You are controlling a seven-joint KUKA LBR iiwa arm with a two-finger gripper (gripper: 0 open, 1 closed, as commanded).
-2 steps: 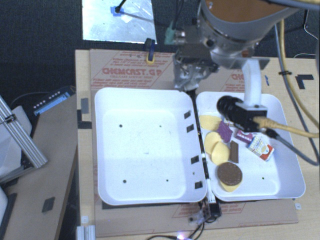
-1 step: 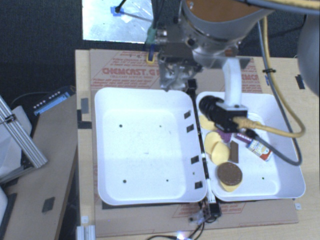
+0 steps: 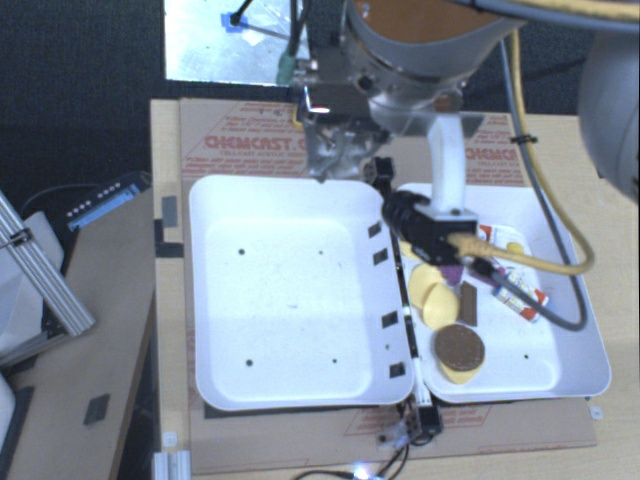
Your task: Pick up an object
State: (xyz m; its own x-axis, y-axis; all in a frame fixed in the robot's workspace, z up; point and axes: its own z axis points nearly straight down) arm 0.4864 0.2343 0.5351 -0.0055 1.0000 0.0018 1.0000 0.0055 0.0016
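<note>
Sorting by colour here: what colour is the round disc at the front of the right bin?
The round disc is dark brown, seen best in the camera view.

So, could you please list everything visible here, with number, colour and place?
left bin: one, white, on the cardboard, left side.
right bin: one, white, beside it.
cardboard sheet: one, brown with red print, under both bins.
yellow pieces: two, pale yellow, round, right bin near the middle edge.
brown disc: one, brown, right bin's near end, on a yellow lump.
dark block: one, dark brown, beside the yellow pieces.
packet: one, white, red and yellow, right bin's far side.
arm: one, grey with orange band, from the right.
gripper: one, grey, above the left bin's far edge.
</note>
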